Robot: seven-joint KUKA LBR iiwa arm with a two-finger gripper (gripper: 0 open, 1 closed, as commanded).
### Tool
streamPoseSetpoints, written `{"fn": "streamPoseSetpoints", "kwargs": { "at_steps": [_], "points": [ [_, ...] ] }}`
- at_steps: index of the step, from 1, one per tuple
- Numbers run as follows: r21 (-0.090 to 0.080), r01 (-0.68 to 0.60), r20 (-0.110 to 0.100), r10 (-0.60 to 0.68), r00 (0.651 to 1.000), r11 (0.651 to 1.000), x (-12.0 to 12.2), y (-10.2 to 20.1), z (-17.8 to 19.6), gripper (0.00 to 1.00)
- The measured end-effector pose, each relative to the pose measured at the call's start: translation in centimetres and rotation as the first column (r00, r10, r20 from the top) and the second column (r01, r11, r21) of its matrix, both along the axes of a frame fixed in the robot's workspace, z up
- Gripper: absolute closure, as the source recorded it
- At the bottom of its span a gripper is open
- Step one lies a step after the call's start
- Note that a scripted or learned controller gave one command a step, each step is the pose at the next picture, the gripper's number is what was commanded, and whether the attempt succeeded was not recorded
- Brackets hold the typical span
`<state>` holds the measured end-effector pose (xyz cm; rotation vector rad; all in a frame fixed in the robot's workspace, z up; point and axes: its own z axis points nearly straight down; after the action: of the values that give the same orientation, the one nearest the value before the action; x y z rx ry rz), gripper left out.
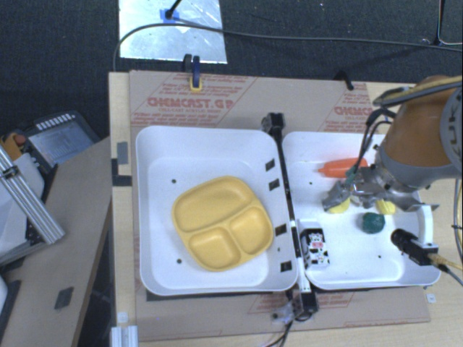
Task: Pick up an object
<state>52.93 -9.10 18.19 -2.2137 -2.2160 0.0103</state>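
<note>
In the right bin (362,270), my gripper (346,194) is down low, just over a yellow object (336,207) whose other end shows at the gripper's right side. An orange carrot-like piece (337,168) lies just behind the gripper. A dark green ball (373,223) rests in front of it to the right. A small black-and-white cow-patterned box (314,248) sits at the bin's front left corner. The arm's grey and orange body (423,132) hides the bin's right rear part.
The left bin (155,194) holds a yellow three-compartment plate (221,223). A black divider with clips (283,194) runs between the bins. A black part of the arm (411,246) hangs over the right bin's front right.
</note>
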Motion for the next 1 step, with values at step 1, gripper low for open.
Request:
{"fn": "streamPoseSetpoints", "kwargs": {
  "at_steps": [1],
  "points": [
    [-0.001,-0.002,0.011,0.002,1.000,1.000,0.29,0.00,0.55,0.00]
  ]
}}
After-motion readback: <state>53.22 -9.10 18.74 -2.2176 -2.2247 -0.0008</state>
